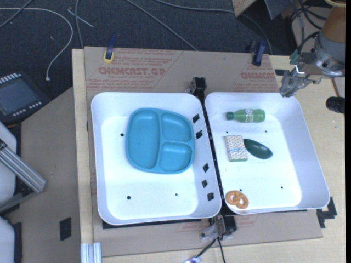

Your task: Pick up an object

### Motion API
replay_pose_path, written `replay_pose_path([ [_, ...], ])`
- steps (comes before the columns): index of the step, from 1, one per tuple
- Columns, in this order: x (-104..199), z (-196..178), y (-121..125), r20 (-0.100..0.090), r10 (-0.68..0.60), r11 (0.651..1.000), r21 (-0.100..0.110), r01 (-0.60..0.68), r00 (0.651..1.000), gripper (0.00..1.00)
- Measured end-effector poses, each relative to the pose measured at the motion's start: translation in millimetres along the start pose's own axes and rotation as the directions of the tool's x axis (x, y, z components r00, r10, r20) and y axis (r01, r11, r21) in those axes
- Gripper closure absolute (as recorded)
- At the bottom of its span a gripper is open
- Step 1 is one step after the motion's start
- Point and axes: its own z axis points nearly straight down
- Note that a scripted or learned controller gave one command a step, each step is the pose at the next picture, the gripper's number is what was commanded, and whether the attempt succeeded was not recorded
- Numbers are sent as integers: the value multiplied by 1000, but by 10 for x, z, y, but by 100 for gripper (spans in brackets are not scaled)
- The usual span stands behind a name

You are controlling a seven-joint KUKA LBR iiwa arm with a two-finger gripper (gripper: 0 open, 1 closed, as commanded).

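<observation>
The right bin (307,163) holds a green bottle (247,115) lying on its side near the back, a patterned sponge-like block (236,148) in the middle, a dark green oval object (258,149) touching the block's right side, and a pretzel (237,199) at the front left corner. My gripper (288,87) hangs above the right bin's back right corner, up and to the right of the bottle, apart from every object. Nothing sits between its fingers.
The left bin (109,190) carries a blue divided plate (160,140). Black clips line the divider between the bins (203,147). Blue clamps (258,52) hold the cardboard base at the back. Cables run across the floor behind.
</observation>
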Motion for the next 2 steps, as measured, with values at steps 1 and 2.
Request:
replay_pose_path([
  [1,490,51,-219,-4,-2,1000,11,2,1000,100],
  [2,1018,-13,-318,-6,-4,1000,10,4,1000,100],
])
